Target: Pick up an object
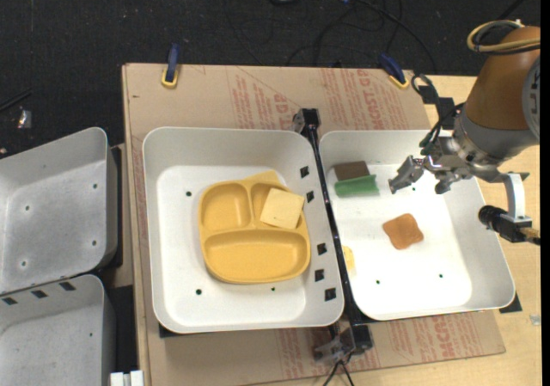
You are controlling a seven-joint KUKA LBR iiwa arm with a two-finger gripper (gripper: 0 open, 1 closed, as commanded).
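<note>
My gripper [424,178] hangs over the back of the right bin [481,290], its two fingers spread open with nothing between them. A small orange-brown piece [402,230] lies on the bin floor below and slightly left of the fingers. A green block with a brown top [354,179] rests near the bin's back left corner, left of the gripper. In the left bin [172,290] sits a yellow divided tray [249,238], and a pale yellow square block [282,208] lies on the tray's upper right compartment.
A black divider [325,212] runs between the two bins. Something small and yellow [347,257] peeks out at the right bin's left wall. Spare white bin lids [51,204] lie off the bench to the left. Cables trail on the floor behind.
</note>
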